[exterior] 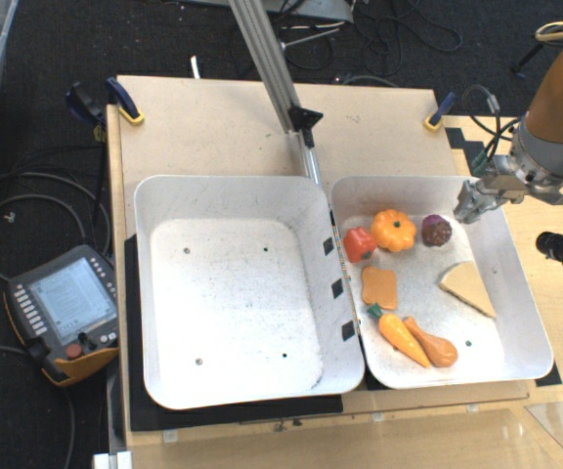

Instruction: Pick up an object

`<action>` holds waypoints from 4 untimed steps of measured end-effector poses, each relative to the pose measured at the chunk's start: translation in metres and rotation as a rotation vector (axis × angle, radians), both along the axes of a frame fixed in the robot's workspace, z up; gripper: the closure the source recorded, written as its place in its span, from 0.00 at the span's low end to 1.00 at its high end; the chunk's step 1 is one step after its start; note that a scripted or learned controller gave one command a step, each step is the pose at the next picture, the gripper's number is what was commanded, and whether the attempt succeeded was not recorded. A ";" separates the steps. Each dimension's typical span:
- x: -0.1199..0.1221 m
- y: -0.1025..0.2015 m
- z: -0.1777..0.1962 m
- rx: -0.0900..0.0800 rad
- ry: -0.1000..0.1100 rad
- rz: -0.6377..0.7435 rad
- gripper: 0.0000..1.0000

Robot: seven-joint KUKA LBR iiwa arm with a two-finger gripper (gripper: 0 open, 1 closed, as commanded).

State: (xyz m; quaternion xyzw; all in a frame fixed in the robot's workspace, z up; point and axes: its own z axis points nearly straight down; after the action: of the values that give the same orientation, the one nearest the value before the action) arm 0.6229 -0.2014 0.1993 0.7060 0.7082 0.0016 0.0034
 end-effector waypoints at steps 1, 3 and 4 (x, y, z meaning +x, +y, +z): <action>0.002 0.000 0.046 0.000 0.000 0.000 1.00; -0.024 0.105 0.040 0.005 0.010 0.004 1.00; -0.032 0.153 0.047 0.005 0.008 0.005 1.00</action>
State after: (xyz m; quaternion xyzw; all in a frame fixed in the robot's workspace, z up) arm 0.5910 -0.0486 0.2465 0.7042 0.7100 0.0006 -0.0010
